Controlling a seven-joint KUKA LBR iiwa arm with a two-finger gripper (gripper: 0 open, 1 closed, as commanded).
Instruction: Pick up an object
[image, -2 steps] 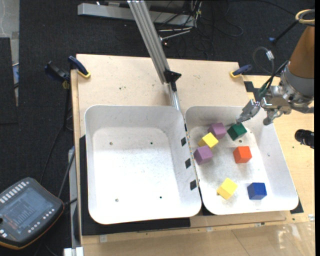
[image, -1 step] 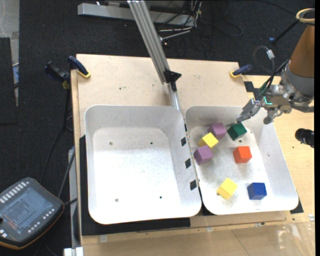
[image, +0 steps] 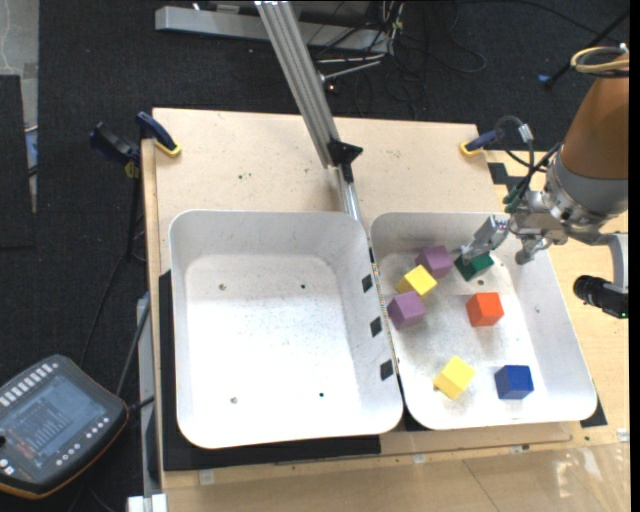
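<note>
the two-finger metal gripper (image: 478, 252) sat at the upper middle of the right white plastic bin (image: 560, 340), its fingers pinching a small dark green block (image: 476, 265) above the bin floor. just left of it lay a purple cube (image: 435, 261), a yellow cube (image: 421, 281) and another purple cube (image: 406, 308). an orange cube (image: 485, 309) sat below the gripper, and a blue cube (image: 513, 382) lower right.

Robot lab, clamped bench (image: 260, 160), teach pendant (image: 50, 425), floor cables (image: 440, 45)

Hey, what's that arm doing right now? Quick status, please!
Claw low in right bin, at the green block. Grip unconfirmed. Purple block close beside it.
</note>
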